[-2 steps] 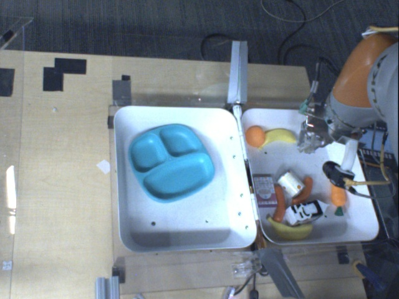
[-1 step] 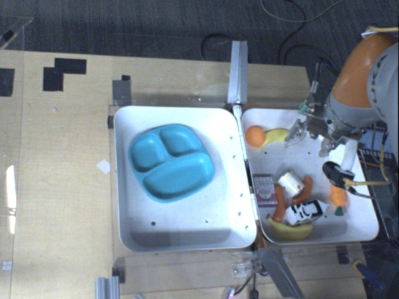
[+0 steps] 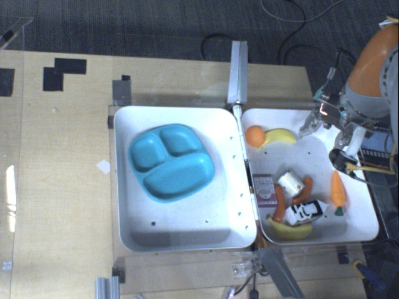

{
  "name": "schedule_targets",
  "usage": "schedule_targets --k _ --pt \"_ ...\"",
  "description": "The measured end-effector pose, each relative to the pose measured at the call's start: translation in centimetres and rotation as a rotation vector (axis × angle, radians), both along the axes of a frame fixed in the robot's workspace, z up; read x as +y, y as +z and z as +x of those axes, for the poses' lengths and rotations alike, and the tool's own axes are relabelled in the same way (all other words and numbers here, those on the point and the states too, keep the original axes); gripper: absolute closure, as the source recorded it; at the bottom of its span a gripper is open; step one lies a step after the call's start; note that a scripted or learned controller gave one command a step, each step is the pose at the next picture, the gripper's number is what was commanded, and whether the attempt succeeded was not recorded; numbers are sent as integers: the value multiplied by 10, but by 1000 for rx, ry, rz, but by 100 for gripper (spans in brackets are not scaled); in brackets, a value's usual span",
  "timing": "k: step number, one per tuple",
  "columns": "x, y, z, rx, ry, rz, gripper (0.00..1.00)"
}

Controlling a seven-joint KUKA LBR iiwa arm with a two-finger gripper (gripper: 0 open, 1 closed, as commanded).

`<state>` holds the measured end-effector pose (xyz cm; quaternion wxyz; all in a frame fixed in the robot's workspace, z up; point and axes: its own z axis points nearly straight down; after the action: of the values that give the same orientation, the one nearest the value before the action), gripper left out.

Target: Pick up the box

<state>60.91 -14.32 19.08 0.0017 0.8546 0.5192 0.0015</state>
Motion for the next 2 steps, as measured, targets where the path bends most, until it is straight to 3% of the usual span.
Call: schedule_targets --k 1,2 --pt "40 -101 -40 -8 192 -1 0" --pt "24 -102 22 -6 222 -2 0"
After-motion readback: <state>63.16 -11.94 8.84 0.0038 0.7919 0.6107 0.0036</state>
